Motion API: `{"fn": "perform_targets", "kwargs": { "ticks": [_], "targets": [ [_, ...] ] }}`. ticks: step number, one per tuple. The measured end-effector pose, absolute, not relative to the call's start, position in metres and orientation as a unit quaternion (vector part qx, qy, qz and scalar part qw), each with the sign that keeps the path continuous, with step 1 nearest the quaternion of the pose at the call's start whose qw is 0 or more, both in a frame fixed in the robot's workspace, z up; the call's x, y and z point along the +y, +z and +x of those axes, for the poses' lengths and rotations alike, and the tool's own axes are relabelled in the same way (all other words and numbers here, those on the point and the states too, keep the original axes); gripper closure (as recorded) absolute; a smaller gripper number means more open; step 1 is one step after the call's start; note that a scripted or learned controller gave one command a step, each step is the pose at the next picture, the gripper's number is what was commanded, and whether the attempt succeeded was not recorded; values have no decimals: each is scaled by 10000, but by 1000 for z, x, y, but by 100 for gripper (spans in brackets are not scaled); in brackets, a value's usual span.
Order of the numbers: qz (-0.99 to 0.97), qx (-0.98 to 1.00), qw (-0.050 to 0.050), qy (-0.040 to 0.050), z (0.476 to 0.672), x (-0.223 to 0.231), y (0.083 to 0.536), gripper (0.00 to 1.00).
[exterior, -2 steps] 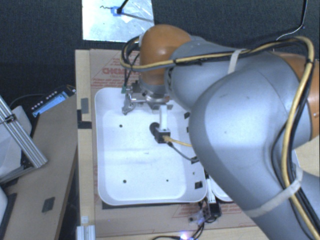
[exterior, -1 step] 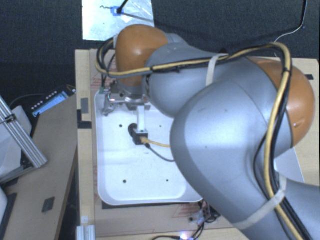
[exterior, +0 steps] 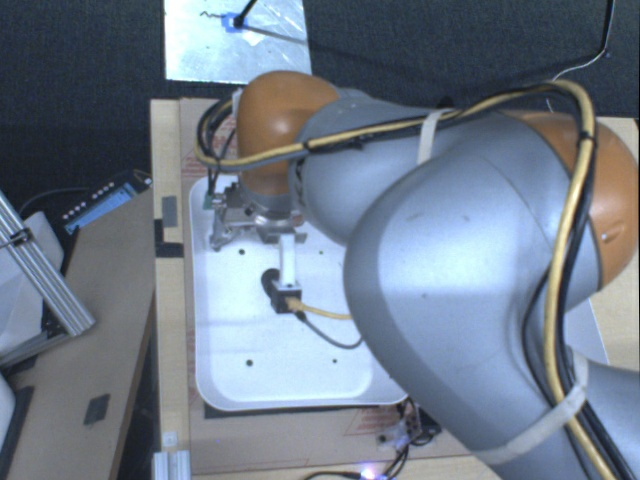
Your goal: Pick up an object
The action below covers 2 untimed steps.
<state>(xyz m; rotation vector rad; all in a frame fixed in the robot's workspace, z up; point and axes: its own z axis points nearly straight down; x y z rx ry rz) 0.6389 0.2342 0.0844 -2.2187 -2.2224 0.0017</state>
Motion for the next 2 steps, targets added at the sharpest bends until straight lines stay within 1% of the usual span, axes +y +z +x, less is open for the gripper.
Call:
{"fn": "perform_targets", "kwargs": {
  "ticks": [1,2],
  "targets": [
    [-7082,-7060,-6,0,654,179,85,0],
    [-7066,-7076,-1,-4,653,183,85,0]
  ]
}}
